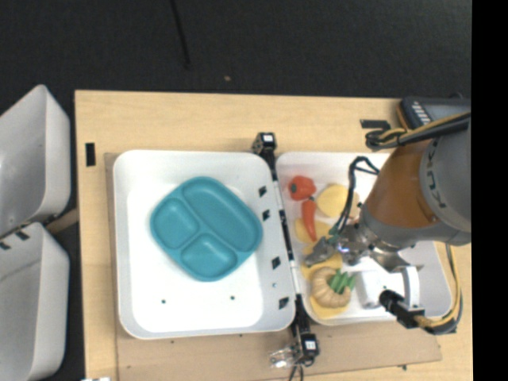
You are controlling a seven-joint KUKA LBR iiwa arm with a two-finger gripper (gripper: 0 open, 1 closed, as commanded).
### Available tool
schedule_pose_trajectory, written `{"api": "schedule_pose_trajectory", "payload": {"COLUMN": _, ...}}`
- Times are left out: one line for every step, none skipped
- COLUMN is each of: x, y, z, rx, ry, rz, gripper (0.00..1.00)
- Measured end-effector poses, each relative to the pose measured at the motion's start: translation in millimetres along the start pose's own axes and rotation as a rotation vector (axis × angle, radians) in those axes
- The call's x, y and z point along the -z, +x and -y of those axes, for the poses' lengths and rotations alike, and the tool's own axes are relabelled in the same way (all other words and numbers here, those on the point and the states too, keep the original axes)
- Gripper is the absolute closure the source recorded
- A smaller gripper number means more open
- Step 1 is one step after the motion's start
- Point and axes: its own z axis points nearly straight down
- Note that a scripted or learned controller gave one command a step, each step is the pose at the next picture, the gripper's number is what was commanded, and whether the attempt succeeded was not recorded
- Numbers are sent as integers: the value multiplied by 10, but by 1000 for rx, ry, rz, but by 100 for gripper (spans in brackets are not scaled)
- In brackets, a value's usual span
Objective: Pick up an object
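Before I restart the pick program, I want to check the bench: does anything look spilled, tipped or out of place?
Nothing stands out. The teal three-compartment plastic plate lies flat in the left white bin. The toy foods, a red tomato, an orange carrot and a yellow fruit, sit inside the right white bin, with the gripper over them.

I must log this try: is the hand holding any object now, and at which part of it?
It cannot be told. The hand is low in the right bin, among the toy foods, just above the tan pastry. No object is visibly between its tips.
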Motion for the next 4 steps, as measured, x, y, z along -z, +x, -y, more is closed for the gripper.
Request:
{"api": "schedule_pose_trajectory", "payload": {"x": 114, "y": -1, "z": -29, "rx": -6, "ry": -7, "rz": -2, "gripper": 100}}
{"api": "schedule_pose_trajectory", "payload": {"x": 626, "y": -91, "z": 28, "rx": -3, "ry": -6, "rz": 1, "gripper": 100}}
{"api": "schedule_pose_trajectory", "payload": {"x": 1181, "y": -144, "z": 98, "rx": 1, "ry": -8, "rz": 2, "gripper": 100}}
{"api": "schedule_pose_trajectory", "payload": {"x": 1421, "y": -156, "z": 80, "rx": 5, "ry": -5, "rz": 1, "gripper": 100}}
